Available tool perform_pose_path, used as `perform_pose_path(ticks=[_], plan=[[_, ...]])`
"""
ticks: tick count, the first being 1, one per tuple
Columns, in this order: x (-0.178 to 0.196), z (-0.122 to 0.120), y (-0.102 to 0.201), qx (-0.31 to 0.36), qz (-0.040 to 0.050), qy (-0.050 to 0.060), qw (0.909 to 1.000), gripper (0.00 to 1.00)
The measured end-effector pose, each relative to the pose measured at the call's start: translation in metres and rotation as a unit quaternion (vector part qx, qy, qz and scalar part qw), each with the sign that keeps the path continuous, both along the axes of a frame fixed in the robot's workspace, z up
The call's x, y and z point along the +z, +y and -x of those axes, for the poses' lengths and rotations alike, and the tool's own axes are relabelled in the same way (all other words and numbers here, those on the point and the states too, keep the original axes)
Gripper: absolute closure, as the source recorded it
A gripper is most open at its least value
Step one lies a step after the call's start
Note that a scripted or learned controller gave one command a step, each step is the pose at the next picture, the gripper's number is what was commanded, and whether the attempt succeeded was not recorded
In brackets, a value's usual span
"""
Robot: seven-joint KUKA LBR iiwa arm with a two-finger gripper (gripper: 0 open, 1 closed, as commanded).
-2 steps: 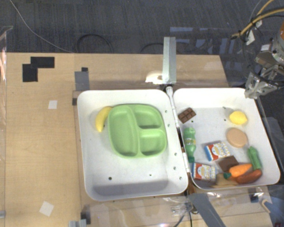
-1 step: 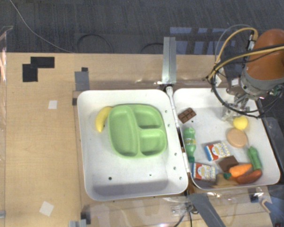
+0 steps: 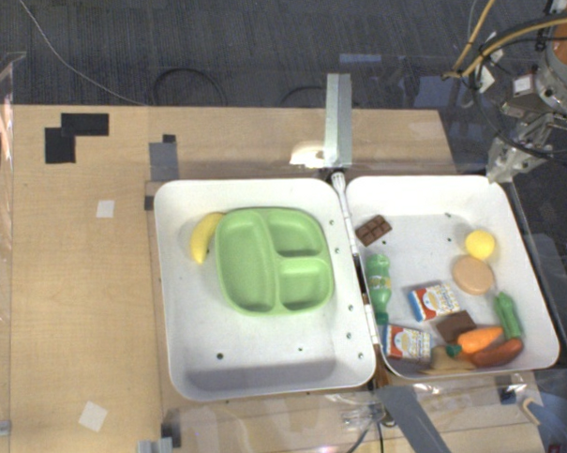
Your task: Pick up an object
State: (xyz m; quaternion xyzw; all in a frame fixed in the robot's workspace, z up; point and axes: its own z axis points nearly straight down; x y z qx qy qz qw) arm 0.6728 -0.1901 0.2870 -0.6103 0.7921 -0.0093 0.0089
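The pincer (image 3: 520, 154) hung above the right bin's (image 3: 424, 215) far corner; its opening could not be told. Below it lay a lemon (image 3: 480, 244) and cookie (image 3: 473, 276). Far leftward, a green tray (image 3: 271, 259) and banana (image 3: 204, 236) filled the left bin (image 3: 186, 357).

Bright even overhead light; soft shadows; sharp focus; faint glare.

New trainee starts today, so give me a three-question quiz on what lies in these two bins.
1. True or false: the banana touches the green divided tray.
2. Which bin holds the chocolate bar? A) left B) right
3. Fill in: the yellow lemon lies just above the tan round ____.

Key: 1 true; 2 B; 3 cookie. The hand hangs past the right bin's far corner.
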Motion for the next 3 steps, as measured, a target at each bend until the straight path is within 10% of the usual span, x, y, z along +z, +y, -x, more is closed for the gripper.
perform_pose_path(ticks=[1, 2, 3], plan=[[-0.172, 0.005, -0.013, 0.211, -0.0013, 0.011, 0.9775, 1.00], [-0.167, 0.003, -0.014, 0.210, 0.0007, 0.008, 0.9777, 0.00], [-0.197, 0.064, 0.005, 0.166, 0.0015, 0.006, 0.9860, 0.00]])
